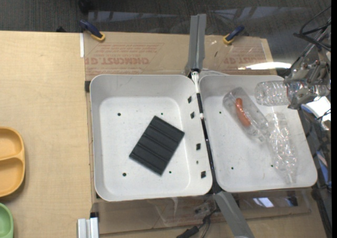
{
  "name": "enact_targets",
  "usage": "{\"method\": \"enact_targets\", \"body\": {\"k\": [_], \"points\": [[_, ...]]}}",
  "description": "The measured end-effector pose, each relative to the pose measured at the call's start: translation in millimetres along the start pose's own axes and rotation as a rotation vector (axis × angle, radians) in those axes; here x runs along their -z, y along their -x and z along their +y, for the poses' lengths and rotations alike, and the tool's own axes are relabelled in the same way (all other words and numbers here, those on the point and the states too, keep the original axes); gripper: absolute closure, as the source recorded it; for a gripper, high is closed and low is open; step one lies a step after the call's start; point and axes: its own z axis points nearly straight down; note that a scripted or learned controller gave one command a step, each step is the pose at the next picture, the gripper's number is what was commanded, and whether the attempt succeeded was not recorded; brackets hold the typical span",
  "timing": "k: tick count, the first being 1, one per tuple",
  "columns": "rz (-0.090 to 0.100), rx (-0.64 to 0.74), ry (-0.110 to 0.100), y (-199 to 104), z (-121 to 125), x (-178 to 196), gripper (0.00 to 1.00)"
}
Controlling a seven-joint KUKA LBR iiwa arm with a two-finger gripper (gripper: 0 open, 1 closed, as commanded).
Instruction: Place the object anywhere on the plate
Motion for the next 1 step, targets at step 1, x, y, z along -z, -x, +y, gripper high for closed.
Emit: {"method": "enact_targets", "body": {"k": [1], "points": [[0.002,0.299,0.002,-7.3,-34.4,-22.6,1.00]]}}
